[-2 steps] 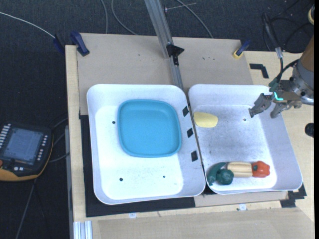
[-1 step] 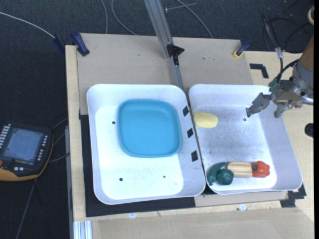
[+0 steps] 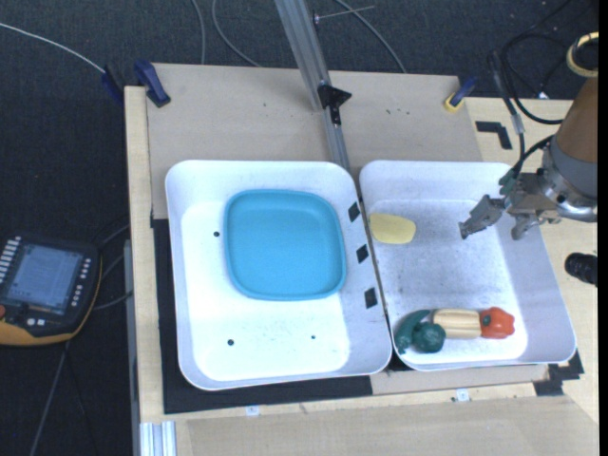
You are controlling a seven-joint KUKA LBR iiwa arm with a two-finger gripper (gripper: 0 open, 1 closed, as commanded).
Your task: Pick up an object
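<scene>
Light is even and fairly bright, falling from overhead; nothing is deeply shaded. The two white bins (image 3: 190,283) come close to washing out, and the left one shows soft grey gradients along its sloped walls. The blue tray (image 3: 285,243) casts only a faint shadow. The right bin's floor looks speckled and grainy. The dark floor around the surface (image 3: 237,112) stays dim, though the cables remain readable. Detail is soft overall, with slight blur on the arm (image 3: 575,150) at the right edge. No strong glare spots.
</scene>
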